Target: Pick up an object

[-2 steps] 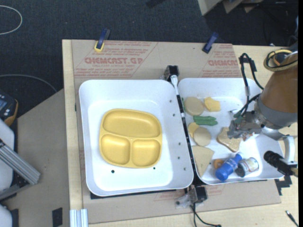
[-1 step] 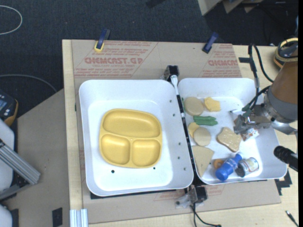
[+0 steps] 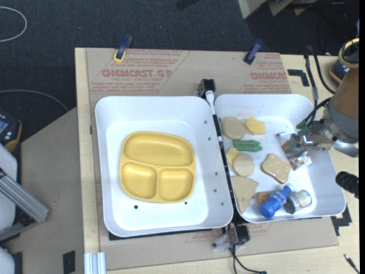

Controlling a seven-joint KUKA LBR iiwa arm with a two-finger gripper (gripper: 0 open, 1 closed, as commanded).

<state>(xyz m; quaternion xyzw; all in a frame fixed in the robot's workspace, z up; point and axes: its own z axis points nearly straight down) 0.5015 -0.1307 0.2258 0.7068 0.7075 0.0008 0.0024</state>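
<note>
Toast slice (image 3: 276, 168) is lying just left of my claw (image 3: 296, 147) in the right bin (image 3: 325, 207); I am hovering, grip state unreadable.

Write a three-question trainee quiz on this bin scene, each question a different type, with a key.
1. True or false: the yellow tray lies in the left bin.
2. Which item lies nearest the right bin's front edge? A) green bean B) blue bottle C) yellow chip
3. Fill in: the claw hangs over the ___ bin.

Key: 1 true; 2 B; 3 right.
</note>
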